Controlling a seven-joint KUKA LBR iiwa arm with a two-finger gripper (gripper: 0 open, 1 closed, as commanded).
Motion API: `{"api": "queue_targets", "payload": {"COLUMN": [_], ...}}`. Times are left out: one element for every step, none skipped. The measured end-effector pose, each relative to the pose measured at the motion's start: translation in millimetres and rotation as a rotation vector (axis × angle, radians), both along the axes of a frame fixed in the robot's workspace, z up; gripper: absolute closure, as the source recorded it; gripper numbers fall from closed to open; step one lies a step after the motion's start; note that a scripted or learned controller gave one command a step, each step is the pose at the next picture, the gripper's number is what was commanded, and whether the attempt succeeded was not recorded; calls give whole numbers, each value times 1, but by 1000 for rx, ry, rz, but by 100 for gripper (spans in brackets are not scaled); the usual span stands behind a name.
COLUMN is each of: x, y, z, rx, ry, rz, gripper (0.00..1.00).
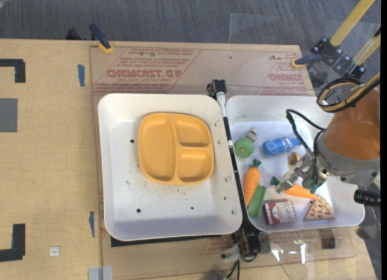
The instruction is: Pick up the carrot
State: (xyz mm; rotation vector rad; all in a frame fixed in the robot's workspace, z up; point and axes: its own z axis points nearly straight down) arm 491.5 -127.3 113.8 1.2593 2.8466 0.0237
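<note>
Along the bottom edge of the right bin (357,215), a small dark red box (279,212) is lying flat, and a pizza slice (318,210) is lying just right of it. Just above them in the frame, a green stick-shaped piece (257,199) is leaning against the lower end of the carrot (251,179). The carrot is lying near the bin's left wall, its leafy green top pointing toward the top of the frame.

To the right, an orange tapered piece (300,192) is lying across the bin floor, well apart from the carrot. The hand (300,174) is hanging right over this piece, at or very near its upper edge. Whether the hand is spread, pressed together, or pinching anything cannot be told from this angle. The arm's orange band (357,133) is filling the right side of the frame above it.

Farther up, a blue bottle (280,146) is lying on its side, and a round green toy with a pale tip (245,145) is sitting to its left.

In the left bin (121,212), a yellow divided plate (175,148) is resting near the middle.

Both bins are sitting on a brown sheet with red lettering (199,67), which is covering the table (42,152). Blue clamps (100,37) are gripping its far corners.
</note>
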Motion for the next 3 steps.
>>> {"api": "queue_targets", "payload": {"x": [-11,-10,-12], "y": [-8,42,127], "z": [31,72,70], "rx": [-4,-1,3], "ry": [26,26,33], "rz": [5,-78,-193], "gripper": [100,100,100]}}
